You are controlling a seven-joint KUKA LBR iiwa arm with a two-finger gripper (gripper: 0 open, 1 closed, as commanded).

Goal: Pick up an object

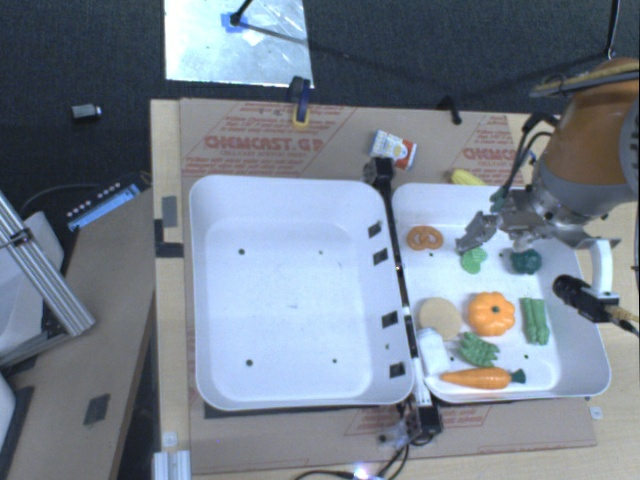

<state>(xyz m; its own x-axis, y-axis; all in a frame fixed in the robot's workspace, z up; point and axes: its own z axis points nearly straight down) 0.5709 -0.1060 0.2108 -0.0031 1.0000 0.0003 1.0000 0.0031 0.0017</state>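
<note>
Arm over the right bin, nothing lifted yet.

Going near to far in the right bin: a carrot at six o'clock, then leafy greens, a pumpkin, a tan disc and a green pod mid-bin, a pretzel at ten o'clock. The gripper hangs just above a small green piece, a likely target; I cannot tell how its jaws stand. By my judgement, the grasp and lift remain.
</note>
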